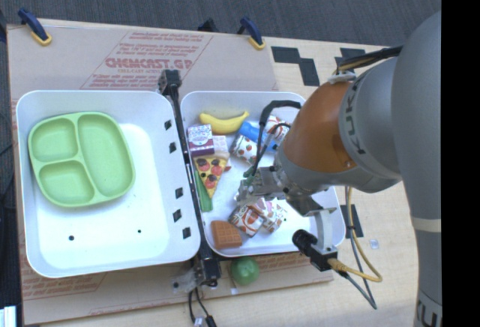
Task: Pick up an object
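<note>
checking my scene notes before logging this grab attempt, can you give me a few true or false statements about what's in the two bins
1. The pale green divided plastic plate lies in the left white bin. True.
2. The yellow toy banana sits on the green plate. False: it lies at the far end of the right white bin.
3. The toy pizza slice lies in the right bin, near the divider between the bins. True.
4. The small green round ball rests inside the left bin. False: it sits outside both bins, at the near edge of the bench.
5. The grey arm with the orange band reaches over the left bin. False: it is over the right bin.
</note>
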Controlling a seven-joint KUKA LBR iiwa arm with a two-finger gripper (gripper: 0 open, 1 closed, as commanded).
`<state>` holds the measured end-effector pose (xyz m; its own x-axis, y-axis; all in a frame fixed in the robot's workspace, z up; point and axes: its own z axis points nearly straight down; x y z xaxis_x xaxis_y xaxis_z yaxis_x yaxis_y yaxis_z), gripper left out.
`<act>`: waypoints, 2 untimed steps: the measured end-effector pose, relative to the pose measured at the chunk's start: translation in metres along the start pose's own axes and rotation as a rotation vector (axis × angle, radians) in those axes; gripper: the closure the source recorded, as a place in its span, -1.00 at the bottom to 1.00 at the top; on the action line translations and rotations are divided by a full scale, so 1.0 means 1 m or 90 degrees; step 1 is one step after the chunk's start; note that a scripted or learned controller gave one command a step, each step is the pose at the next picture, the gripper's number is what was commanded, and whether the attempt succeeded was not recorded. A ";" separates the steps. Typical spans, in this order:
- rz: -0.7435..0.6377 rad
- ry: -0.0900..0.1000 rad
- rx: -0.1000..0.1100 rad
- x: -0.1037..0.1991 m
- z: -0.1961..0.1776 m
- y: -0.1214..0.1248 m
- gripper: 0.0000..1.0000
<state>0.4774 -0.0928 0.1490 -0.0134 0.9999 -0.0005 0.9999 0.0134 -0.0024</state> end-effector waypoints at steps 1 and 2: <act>-0.004 -0.001 0.000 0.000 -0.010 0.001 1.00; -0.007 -0.001 -0.001 0.000 -0.021 0.003 1.00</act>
<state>0.4800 -0.0926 0.1696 -0.0245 0.9997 -0.0021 0.9997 0.0245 -0.0007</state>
